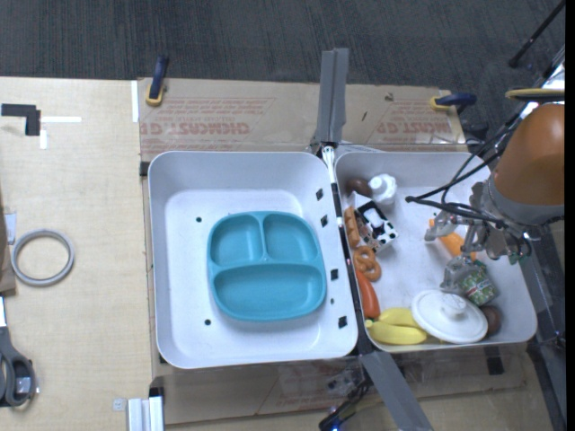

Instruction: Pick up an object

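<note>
Jaw state we cannot tell; gripper (473,243) hangs in right bin (409,187) above crumpled packet (472,281), near white lid (449,315).

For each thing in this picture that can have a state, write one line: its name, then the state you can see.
blue divided plate: flat in the left bin, compartments bare
white lid: lying flat in the right bin
banana: lying at the right bin's front edge, beside the lid
tape roll: flat on the bench, left of the bins
gripper: low over the right bin
</note>
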Robot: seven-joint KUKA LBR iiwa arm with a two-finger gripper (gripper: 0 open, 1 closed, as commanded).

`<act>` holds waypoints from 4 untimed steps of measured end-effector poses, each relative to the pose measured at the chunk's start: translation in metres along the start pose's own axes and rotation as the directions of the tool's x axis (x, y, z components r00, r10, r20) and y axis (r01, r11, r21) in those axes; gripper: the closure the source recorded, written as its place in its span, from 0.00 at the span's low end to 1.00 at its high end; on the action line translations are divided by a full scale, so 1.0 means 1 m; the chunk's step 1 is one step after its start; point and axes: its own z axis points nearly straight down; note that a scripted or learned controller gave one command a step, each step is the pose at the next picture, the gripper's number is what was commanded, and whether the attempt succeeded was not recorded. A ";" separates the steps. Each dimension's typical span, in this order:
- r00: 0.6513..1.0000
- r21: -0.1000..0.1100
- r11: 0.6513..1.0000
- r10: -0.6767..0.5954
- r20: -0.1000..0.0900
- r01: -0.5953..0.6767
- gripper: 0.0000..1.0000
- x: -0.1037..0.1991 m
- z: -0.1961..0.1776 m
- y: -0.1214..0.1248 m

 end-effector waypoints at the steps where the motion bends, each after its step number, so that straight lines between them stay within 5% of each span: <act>1: 1.000 0.002 1.000 -0.003 0.005 0.003 1.00 -0.002 -0.011 0.000; 2: 1.000 0.002 1.000 -0.003 0.005 0.003 0.00 -0.002 -0.011 0.001; 3: 0.995 0.002 0.995 0.103 0.003 -0.103 0.00 0.026 -0.002 -0.028; 4: 0.988 0.000 0.988 0.158 0.000 -0.158 0.00 0.005 0.000 -0.003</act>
